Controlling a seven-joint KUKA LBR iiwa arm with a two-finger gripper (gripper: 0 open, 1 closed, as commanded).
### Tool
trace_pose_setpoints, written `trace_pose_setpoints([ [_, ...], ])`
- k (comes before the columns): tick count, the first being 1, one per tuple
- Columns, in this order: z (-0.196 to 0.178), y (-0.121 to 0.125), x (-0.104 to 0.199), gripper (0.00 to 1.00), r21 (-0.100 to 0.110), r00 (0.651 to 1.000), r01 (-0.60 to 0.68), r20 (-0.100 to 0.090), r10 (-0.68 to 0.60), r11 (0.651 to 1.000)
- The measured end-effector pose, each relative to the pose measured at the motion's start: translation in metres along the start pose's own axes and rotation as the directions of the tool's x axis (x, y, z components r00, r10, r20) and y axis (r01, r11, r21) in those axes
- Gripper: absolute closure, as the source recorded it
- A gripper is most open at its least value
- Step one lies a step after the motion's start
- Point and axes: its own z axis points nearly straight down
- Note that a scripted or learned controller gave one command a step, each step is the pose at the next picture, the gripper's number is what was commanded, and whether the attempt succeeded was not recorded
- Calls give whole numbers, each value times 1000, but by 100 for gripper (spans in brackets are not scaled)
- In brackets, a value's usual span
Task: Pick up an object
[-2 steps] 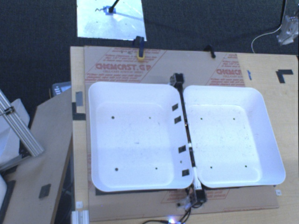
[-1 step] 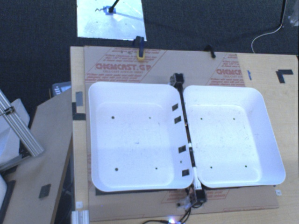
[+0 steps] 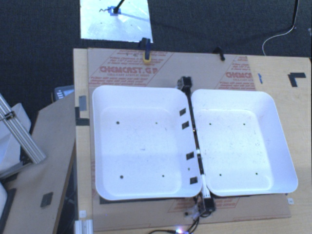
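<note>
We are looking down at a tan bench (image 3: 292, 101) that is holding two white bins side by side. The left bin (image 3: 141, 150) and the right bin (image 3: 239, 145) are touching along their middle edges, where small black clips (image 3: 185, 126) are sitting. Both bins are showing wide white floors with tiny dark dots. A brown sheet (image 3: 129, 69) with red letters is lying under them. A silver bar (image 3: 19, 135) is poking in at the left, cut off by the edge. We are not able to tell how the gripper is set, or where the thing to pick up is.

bins: 2 — left bin (image 3: 105, 99), right bin (image 3: 280, 121) (both white) | bench (image 3: 292, 67): 1
</note>
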Motion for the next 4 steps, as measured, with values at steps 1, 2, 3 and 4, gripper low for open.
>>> trace_pose_setpoints([
  [1,-32,-25,2,100,-3,1000,2,0,-2,1000],
  [2,-31,-24,3,0,-3,1000,4,0,-4,1000],
  [3,70,2,97,0,7,1000,15,-7,-15,1000],
  [4,52,1,91,100,-6,1000,8,0,-8,1000],
])
